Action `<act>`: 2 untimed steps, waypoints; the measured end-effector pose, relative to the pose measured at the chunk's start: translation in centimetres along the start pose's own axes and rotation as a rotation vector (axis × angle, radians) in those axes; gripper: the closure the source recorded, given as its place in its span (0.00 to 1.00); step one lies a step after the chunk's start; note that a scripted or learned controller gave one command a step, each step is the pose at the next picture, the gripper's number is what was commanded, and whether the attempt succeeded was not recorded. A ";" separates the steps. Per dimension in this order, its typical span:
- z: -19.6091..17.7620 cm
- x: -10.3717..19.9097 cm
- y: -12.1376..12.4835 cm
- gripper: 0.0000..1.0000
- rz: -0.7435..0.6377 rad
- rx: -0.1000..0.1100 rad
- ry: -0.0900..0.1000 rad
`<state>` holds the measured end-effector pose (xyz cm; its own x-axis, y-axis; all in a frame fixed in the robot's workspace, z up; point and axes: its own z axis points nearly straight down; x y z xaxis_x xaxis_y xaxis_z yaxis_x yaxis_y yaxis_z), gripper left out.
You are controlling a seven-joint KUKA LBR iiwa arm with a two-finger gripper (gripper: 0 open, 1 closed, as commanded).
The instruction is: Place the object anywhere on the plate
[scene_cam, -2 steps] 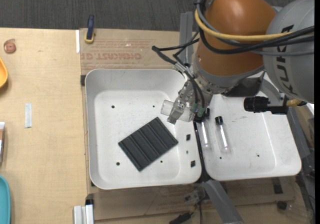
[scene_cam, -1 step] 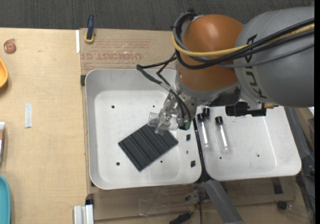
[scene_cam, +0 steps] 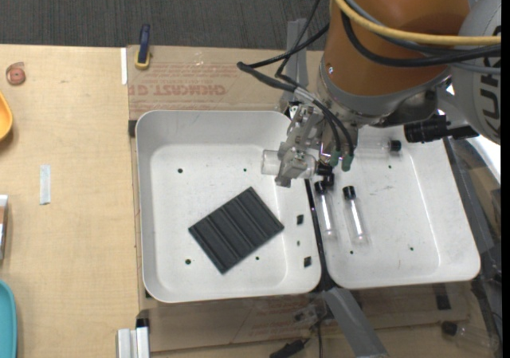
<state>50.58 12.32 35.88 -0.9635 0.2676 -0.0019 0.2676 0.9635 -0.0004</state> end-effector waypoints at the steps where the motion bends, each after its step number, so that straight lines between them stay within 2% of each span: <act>1: 7.1 1.6 6.6 1.00 -0.131 0.000 0.003; 2: 4.9 -0.6 3.6 1.00 -0.192 -0.001 0.000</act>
<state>52.18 15.63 31.00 -0.9969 0.0784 -0.0023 0.0784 0.9969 -0.0001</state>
